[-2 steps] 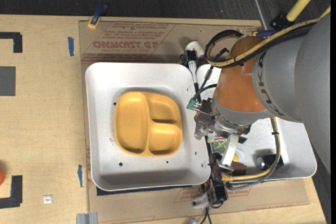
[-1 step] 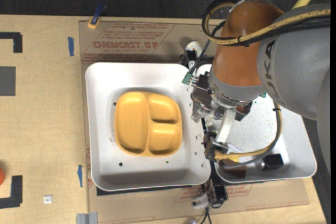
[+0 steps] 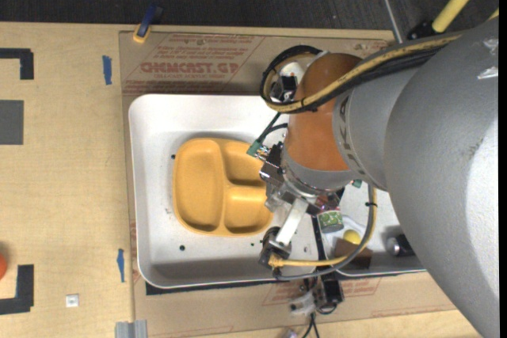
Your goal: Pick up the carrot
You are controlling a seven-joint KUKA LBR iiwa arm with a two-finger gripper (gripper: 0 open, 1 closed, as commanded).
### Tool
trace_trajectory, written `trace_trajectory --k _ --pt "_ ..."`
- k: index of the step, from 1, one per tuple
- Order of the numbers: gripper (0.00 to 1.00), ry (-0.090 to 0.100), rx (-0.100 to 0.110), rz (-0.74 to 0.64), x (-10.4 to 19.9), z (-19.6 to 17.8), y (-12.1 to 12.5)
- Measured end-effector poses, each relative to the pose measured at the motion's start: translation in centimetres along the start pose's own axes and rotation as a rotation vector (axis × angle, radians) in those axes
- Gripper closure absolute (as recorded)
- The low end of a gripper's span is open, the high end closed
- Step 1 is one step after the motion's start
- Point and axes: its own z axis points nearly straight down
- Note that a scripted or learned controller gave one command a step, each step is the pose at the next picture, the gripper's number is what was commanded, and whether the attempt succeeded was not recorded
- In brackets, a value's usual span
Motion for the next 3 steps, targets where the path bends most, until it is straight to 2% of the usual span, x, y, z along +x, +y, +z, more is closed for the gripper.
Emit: trace_trajectory --k 1,2,3 --pt "1.0 0.011 -0.008 0.374 1.7 10.2 -0.6" --pt "1.0 0.002 -0.002 0.416 4.5 -6.3 -1.4" --pt "1.0 0.003 -0.004 0.483 0.8 -8.2 2.6"
